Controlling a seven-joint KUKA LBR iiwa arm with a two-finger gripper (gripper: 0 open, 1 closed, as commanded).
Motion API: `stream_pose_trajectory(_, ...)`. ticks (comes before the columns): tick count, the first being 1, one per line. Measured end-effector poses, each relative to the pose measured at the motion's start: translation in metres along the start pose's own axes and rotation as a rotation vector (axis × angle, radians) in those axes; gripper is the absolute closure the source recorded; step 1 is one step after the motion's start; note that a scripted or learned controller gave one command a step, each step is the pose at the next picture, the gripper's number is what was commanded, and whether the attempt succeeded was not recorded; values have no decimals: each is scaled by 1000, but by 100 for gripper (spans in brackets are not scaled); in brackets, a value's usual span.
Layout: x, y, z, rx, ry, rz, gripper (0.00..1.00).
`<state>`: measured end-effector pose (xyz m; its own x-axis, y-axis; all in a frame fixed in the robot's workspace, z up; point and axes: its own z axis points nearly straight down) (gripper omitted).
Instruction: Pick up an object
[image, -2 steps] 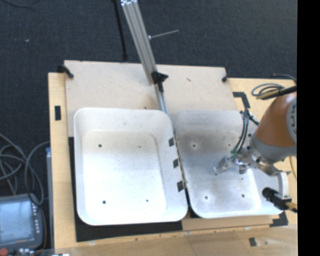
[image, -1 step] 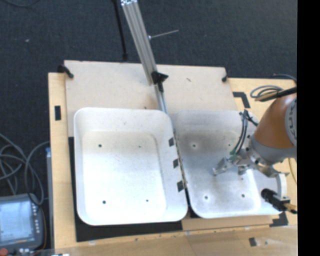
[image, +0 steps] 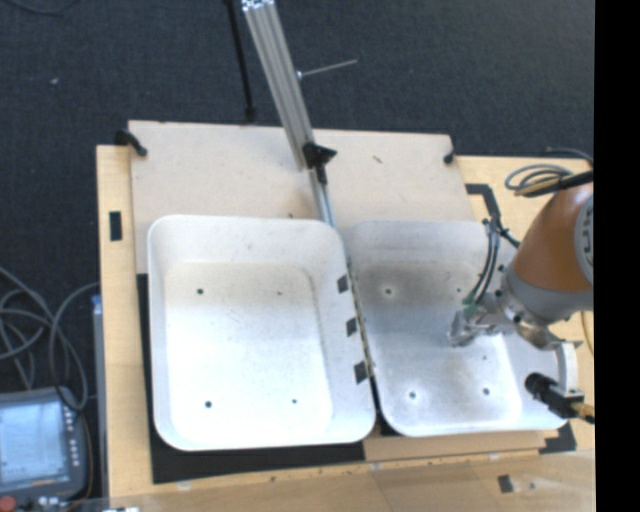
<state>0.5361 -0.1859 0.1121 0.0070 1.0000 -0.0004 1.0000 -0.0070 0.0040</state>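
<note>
The two-finger metal gripper (image: 466, 328) hangs low inside the shallow white right-hand bin (image: 420, 250); whether it grasps anything I cannot tell. No object to pick is discernible, so lifting seemingly remains undone.

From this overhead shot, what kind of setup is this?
Probably a robotics lab grasping cell: two shallow white bins, left bin and right bin, on a wooden bench, a grey-and-orange arm reaching in, and a pendant-like screen with cables on the floor.
</note>
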Motion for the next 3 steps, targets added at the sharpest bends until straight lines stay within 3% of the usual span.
stream_pose_trajectory(3,-2,11,-140,-4,-2,-11,100)
